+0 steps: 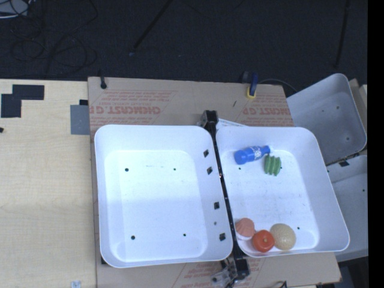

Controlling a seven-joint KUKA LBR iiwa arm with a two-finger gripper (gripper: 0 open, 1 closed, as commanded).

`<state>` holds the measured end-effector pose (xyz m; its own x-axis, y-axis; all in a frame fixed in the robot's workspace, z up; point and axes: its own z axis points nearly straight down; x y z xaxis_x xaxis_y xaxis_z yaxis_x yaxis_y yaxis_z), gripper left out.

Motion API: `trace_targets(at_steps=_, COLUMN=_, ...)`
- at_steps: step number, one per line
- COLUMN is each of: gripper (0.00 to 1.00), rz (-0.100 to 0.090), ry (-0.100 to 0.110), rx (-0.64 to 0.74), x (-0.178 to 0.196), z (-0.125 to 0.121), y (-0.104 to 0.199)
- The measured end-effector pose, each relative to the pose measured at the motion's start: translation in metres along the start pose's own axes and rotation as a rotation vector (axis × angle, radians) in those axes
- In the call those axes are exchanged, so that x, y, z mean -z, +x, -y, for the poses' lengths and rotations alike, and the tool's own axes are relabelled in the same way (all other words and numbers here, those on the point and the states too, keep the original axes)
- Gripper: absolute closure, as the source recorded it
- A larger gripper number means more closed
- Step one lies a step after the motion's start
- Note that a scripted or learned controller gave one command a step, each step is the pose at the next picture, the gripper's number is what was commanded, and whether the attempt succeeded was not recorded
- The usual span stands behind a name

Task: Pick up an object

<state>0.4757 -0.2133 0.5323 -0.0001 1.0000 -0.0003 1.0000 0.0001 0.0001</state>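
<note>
Two white bins side by side on a cardboard-covered bench. The right bin holds five objects: a blue bottle and a green ridged piece toward its far edge — a pink disc, red ball and what looks like a beige ball in its near corner. Nothing is grasped yet; the step is choosing a target. The bottle's long axis runs left–right, cap toward the right wall, so the next move calls for closing across its width.

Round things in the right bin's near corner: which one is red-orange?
The middle one, a tomato-like ball with a dark stem spot. The pale pink piece lies on its left, and the beige ball on its right.
</note>
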Motion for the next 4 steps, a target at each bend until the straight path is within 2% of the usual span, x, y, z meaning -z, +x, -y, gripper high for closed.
trace_targets(at_steps=1, gripper=1.00, rz=0.000, ry=0.003, rx=0.003, x=0.009, z=-0.001, y=0.000)
trace_targets(at_steps=4, gripper=1.00, rz=-0.001, ry=0.004, rx=0.003, x=0.005, z=0.000, y=0.088)
